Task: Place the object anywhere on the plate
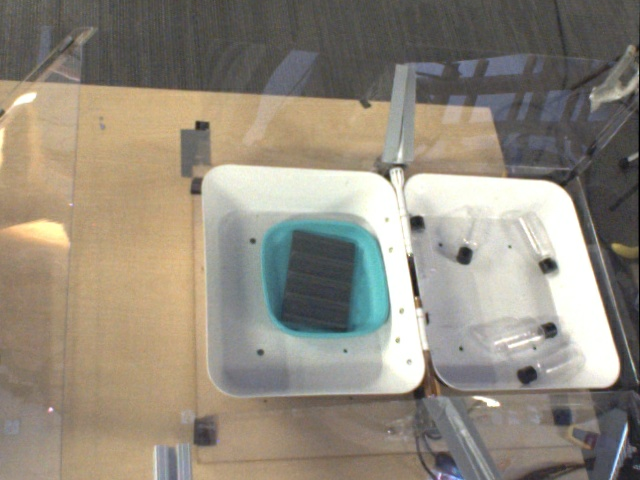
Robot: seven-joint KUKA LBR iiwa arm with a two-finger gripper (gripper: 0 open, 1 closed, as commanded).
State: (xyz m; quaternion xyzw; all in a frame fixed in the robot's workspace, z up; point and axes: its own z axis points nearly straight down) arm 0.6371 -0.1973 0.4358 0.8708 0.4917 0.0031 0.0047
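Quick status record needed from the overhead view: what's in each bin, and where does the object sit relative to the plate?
left bin: holds a teal plate
object: dark ridged block lying flat on the plate, inside its rim
right bin: several clear tubes with black caps, scattered, lying down
task state: the block appears already placed on the plate

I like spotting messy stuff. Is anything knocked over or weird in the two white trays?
Nothing looks broken or spilled. The dark ridged block lies a bit crooked on the teal plate in the left bin. In the right bin, clear tubes with black caps lie scattered on their sides, pointing different ways.
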